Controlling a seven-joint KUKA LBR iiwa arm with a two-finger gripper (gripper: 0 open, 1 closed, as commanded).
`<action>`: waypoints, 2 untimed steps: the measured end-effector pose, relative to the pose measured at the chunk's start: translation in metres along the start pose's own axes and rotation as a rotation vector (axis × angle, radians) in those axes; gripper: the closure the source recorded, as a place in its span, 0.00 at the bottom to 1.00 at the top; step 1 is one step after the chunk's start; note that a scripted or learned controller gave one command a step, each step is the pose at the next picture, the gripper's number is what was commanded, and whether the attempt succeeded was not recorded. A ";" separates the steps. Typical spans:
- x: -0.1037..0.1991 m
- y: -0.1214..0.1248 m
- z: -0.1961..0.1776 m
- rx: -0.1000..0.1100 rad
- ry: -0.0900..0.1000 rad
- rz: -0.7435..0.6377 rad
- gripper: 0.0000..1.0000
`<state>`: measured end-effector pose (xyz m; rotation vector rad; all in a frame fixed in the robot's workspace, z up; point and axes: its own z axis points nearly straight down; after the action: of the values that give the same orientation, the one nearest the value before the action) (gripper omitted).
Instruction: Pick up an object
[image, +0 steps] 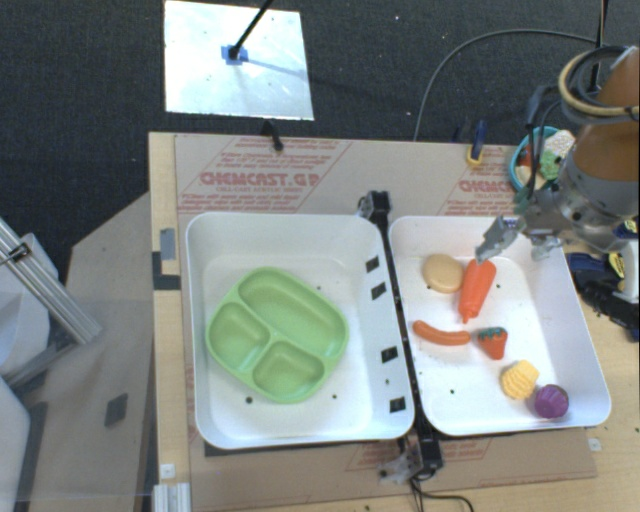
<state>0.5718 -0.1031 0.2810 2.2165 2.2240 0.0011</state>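
Right bin (585, 350), near to far: purple round piece (549, 401) at the near right corner, yellow knobbly piece (518, 379) just beside it on its left, then a small orange-red piece with a green top (491, 342), then a sausage (441, 334) lying left-right along the bin floor. All four rest on the floor, none lifted.

Beyond these, the carrot (476, 289): long axis runs near-far with a slight lean, narrow tip toward you and a little left, broad end away toward the gripper. A tan bun (442, 273) sits just beside it on the left.

Gripper (515, 240) hangs at the carrot's far end; you cannot tell from this view whether it is released, clenched or grasping the carrot. Judgement: pick not yet confirmed; grasp and lift remain.

Left bin (215, 240) holds a green divided plate (276, 335). Both bins sit on the desk (260, 175)
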 end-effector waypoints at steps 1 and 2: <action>0.000 0.001 -0.011 -0.003 0.000 -0.003 1.00; -0.004 -0.032 -0.210 -0.020 -0.003 -0.002 1.00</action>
<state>0.5391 -0.1069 0.4906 2.2026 2.2144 0.0201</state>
